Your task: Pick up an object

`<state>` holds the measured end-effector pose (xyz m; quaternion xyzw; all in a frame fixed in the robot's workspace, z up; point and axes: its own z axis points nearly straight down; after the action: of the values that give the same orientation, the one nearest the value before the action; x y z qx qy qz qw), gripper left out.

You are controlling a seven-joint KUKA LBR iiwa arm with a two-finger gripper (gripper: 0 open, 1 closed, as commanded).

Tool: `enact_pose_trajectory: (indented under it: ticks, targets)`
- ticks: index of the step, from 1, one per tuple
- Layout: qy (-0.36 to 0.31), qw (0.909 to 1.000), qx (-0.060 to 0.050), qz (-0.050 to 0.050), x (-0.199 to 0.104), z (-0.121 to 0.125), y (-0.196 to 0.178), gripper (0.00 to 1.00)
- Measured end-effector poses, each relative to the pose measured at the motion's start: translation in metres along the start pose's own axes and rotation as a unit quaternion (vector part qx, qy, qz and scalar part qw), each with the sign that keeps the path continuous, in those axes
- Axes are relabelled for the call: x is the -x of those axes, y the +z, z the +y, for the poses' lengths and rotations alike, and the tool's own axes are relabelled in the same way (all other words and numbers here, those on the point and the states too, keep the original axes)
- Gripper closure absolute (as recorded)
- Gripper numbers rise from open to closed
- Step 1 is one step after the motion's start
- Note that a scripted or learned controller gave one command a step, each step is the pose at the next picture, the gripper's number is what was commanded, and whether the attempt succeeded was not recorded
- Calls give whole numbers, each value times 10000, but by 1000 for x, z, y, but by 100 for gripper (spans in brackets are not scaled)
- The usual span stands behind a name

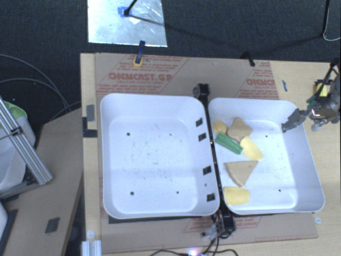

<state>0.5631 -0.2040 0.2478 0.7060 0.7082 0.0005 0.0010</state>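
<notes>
The right bin (306,159) is holding yellow and tan foam pieces (241,170) and a green cylinder (228,143), lying well left of the gripper (292,121), whose finger state I cannot tell; cardboard (176,71) is lying beneath.

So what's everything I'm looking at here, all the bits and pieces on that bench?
White bins: 2, side by side; left bin, right bin.
Yellow pieces: 3, right bin: one by the divider, one mid-bin, one at the near edge.
Tan pieces: 2, right bin: a rounded one, a wedge.
Green piece: 1, right bin, among the yellow ones.
Cardboard sheet: 1, brown with red print, under the bins.
Metal plate: 1, silvery, on the dark floor beyond.
Gripper: 1, grey, over the right bin's far right rim.
</notes>
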Motion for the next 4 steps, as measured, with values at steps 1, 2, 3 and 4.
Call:
enact_pose_trajectory:
  ticks: [1, 2, 3, 4]
  targets:
    - [16, 10000, -75, 31, -17, -61, 133, 0]
    - [-52, 10000, 50, 2, -83, 58, 137, 0]
    - [-23, 10000, 19, 2, -98, 108, 164, 0]
    - [34, 10000, -39, 5, -73, 16, 164, 0]
